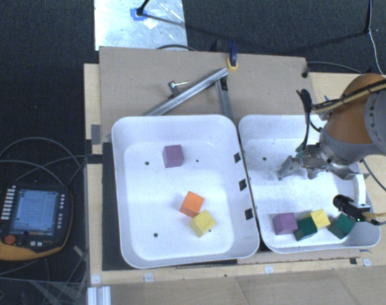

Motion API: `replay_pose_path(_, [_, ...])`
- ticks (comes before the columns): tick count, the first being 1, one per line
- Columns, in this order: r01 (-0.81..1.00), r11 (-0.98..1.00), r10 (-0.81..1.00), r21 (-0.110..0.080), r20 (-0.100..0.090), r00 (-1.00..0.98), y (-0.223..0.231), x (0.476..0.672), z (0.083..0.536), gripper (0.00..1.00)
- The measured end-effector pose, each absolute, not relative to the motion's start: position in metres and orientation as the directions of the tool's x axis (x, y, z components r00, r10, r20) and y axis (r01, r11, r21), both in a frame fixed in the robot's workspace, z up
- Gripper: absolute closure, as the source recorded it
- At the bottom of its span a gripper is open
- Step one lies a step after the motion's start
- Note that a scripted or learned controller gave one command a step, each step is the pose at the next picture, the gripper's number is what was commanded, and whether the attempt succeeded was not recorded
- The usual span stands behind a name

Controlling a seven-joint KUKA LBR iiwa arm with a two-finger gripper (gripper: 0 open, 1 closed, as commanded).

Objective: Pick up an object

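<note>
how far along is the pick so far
Done: the arm has reached over the right bin. In hand: nothing; the gripper sits over bare floor, apart from the purple cube and its neighbours. Left: close on a cube and lift it.

Likely robotics lab, teach pendant [29,220], loose cables [47,146], bench bins [180,189]

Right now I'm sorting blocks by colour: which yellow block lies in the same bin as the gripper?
The yellow block in the right bin, between two green blocks; the other yellow block sits in the left bin beside the orange block.
</note>
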State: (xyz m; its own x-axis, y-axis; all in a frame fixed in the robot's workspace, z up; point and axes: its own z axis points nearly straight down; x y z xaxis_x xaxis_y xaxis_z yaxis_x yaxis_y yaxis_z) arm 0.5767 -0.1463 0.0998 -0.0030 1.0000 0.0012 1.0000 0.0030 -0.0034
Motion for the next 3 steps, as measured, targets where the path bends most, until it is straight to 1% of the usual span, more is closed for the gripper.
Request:
replay_pose_path(1, [1.000, 0.005, 1.000, 0.004, -0.001, -0.005, -0.147, 0.579, 0.114, 1.00])
replay_pose_path(2, [1.000, 0.004, 1.000, 0.006, -0.002, -0.004, -0.149, 0.584, 0.159, 1.00])
replay_pose_path(3, [1.000, 0.006, 1.000, 0.009, -0.002, -0.006, -0.146, 0.588, 0.223, 1.00])
